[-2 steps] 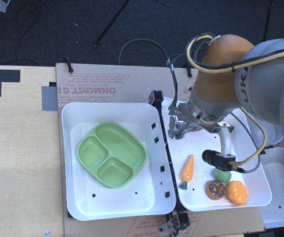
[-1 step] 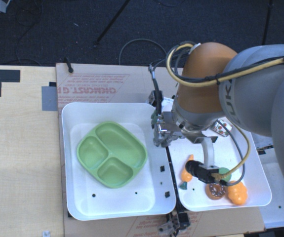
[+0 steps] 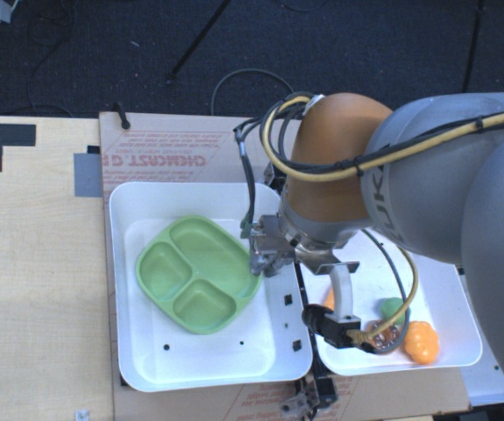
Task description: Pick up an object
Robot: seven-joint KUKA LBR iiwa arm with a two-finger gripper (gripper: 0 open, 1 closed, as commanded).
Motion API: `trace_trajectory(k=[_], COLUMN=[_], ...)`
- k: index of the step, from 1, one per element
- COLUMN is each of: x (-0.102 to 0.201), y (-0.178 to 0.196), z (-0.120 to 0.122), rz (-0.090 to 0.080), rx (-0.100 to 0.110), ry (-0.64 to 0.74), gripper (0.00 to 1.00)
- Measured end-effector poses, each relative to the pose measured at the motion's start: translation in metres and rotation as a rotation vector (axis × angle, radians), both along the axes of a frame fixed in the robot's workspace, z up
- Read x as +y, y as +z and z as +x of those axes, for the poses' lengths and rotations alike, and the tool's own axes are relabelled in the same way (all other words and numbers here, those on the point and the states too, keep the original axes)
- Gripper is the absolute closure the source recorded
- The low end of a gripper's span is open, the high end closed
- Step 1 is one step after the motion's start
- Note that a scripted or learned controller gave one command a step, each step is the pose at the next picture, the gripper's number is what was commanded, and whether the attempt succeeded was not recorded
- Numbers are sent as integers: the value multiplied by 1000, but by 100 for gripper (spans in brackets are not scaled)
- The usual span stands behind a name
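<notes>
A green divided plate (image 3: 195,274) lies in the left bin (image 3: 138,358), tilted toward the divider between the bins. My gripper (image 3: 267,257) hangs low under the orange-banded wrist, right at the plate's right rim and above the divider. The wrist hides the contact, so I cannot tell whether it touches the plate. In the right bin (image 3: 462,323) lie an orange fruit-like object (image 3: 422,342), a small green object (image 3: 392,307) and a bit of another orange thing (image 3: 329,300), partly covered by the arm.
The large grey arm covers most of the right bin from the right. A dark ring-shaped item (image 3: 379,337) sits beside the orange fruit. A cardboard sheet (image 3: 164,152) lies under the bins, with the wooden bench (image 3: 32,279) to the left.
</notes>
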State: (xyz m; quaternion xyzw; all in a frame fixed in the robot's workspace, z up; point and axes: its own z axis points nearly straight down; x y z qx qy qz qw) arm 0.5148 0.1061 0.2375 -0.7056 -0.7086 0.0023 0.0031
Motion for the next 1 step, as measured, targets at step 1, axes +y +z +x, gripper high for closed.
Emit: trace_trajectory(k=[1], x=[-2], y=[0], z=[1], rz=[-1], rx=[-2], ry=[-3], gripper=[0])
